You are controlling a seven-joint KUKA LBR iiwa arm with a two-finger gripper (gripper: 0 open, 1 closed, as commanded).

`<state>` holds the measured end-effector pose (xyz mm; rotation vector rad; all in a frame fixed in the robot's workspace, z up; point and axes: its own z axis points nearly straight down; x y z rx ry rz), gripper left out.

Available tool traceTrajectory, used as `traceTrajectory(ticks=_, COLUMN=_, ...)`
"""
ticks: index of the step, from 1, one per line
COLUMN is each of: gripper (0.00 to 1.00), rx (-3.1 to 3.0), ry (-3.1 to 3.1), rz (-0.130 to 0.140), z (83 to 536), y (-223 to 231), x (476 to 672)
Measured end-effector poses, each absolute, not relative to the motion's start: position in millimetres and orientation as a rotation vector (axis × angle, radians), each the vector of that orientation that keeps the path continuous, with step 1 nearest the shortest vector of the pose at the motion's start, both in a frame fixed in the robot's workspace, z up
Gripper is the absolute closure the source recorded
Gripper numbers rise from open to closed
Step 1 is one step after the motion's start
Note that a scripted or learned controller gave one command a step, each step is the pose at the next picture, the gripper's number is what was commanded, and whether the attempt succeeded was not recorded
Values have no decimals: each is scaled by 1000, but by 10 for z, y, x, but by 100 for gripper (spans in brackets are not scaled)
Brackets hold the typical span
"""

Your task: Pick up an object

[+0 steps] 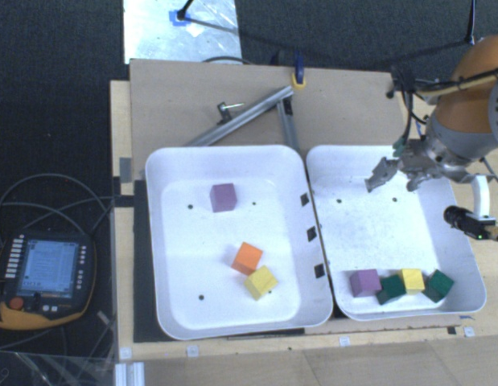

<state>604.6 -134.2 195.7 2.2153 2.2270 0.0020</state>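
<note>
While the gripper [397, 175] hangs open and empty over the far part of the right bin [369, 215], no block is yet taken
Risk entry: four blocks crowd the near edge of that bin, namely purple block [364, 281], dark green block [389, 289], yellow block [413, 279] and green block [438, 284], each touching or just beside its neighbour and close to the near wall; fingers coming down here may land on two at once, push one aside or jam against the wall, closing on nothing. Left bin [176, 215] holds a purple cube [223, 197], alone and far, plus an orange cube [247, 257] touching a yellow cube [261, 282]; the lone one looks the easier pick, though well apart from the gripper
</note>
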Motion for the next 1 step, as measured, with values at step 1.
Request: traceTrajectory(ticks=1, gripper=0, rx=2216, ry=2227, rz=3, z=1958, y=-1341, x=6047)
